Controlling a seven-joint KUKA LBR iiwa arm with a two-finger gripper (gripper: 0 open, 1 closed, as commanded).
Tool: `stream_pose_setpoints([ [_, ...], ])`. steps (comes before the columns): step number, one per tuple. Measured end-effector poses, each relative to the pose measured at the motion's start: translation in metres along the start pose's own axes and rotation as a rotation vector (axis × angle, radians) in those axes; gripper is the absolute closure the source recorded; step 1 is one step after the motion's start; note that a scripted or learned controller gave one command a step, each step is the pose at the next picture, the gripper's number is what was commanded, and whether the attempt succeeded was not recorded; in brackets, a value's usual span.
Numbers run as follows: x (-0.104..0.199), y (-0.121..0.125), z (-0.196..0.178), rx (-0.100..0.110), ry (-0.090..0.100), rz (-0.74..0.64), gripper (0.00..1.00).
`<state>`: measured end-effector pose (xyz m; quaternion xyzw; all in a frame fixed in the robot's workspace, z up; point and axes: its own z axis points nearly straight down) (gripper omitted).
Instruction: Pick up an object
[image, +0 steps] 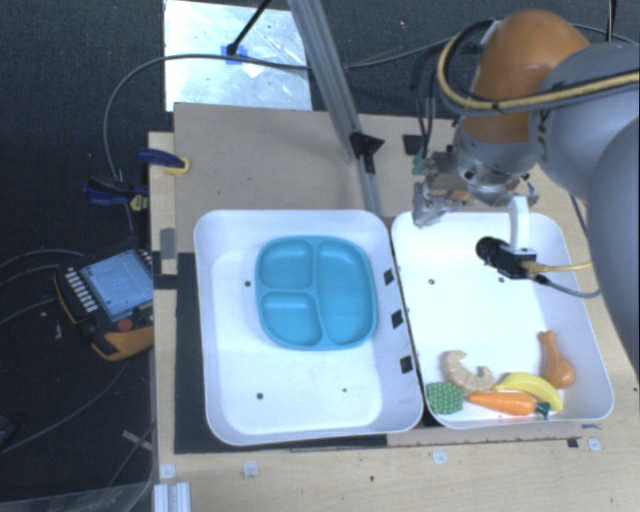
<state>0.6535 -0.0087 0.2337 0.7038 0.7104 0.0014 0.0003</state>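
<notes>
Tool (432, 205) above right bin (440, 300)

Arm (560, 90) reaching in, wrist bent down

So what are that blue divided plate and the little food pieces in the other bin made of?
The blue plate looks like moulded plastic: one even colour, matte sheen, rounded compartments. The banana, carrot and drumstick look like toy plastic too, smooth and flatly coloured, though they are too small to be sure.
</notes>
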Motion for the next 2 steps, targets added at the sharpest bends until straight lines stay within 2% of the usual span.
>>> stream_pose_setpoints([
  [2,0.105,-0.009,0.02,0.002,0.001,-0.001,1.0],
])
